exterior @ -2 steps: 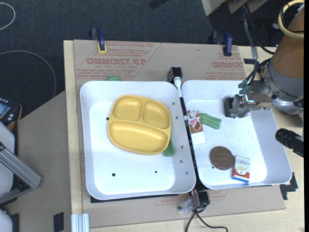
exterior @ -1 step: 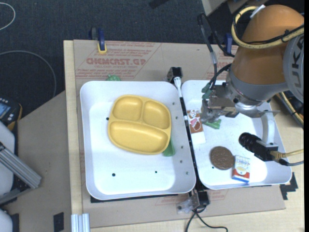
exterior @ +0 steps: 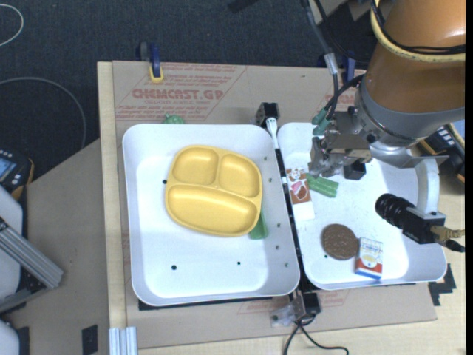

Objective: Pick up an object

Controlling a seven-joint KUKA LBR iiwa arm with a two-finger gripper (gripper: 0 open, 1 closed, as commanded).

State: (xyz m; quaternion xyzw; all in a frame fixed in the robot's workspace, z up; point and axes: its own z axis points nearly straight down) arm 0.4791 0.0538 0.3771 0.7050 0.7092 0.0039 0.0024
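- The right bin (exterior: 336,211) has four small things in it, and the gripper (exterior: 323,167) hangs over its top left part.
- A small packet (exterior: 298,192), red-brown and white, lies by the left wall of that bin, just beside the gripper.
- A round brown disc (exterior: 340,241) lies lower down in the bin. A little box (exterior: 370,258) with red, white and blue on it sits just beside the disc on its right.
- The left bin (exterior: 199,266) holds a big yellow plate (exterior: 214,191) with three parts.
- Both bins sit on a brown board (exterior: 185,87) with red letters. A blue and yellow clamp (exterior: 155,63) grips the board's far edge.
- The big grey and orange arm (exterior: 417,58) covers the far right corner of the right bin. The edge of the view cuts the arm off.
- A green bit (exterior: 258,229) peeks out from under the plate's lower right edge. Most of it is hidden, so I cannot tell what it is.
- The gripper is dark and crowded with wires, so I cannot tell if it is open or closed.
- The green piece (exterior: 325,187) lies flat on the floor of the right bin, right at the gripper's tip and just beside the packet. It is small, long and thin, and it slants a little. I cannot tell if the gripper touches it.
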